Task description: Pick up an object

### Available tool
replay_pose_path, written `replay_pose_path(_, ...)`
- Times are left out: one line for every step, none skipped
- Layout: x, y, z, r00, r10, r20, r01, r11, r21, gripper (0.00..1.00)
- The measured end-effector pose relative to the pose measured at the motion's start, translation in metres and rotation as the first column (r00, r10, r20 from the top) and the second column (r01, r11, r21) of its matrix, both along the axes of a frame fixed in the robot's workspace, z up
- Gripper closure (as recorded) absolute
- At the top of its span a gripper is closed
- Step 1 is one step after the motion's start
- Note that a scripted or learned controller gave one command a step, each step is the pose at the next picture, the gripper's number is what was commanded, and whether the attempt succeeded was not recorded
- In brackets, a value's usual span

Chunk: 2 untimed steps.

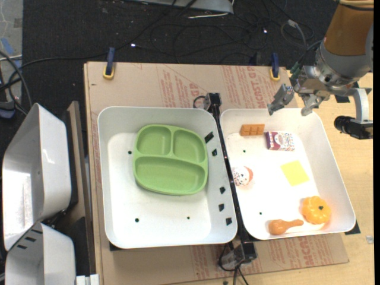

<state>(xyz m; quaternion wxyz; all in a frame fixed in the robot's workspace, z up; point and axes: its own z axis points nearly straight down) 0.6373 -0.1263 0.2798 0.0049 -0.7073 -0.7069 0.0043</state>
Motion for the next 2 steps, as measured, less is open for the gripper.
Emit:
replay_pose_path(0.002, 0.000, 0.008, 1.000, 0.002, 0.013, -0.002, 1.000, -0.002, 0.00)
replay_pose_path(0.000, 0.005, -0.055, 1.000, 0.001, 0.008, -0.001, 1.000, -0.001, 0.00)
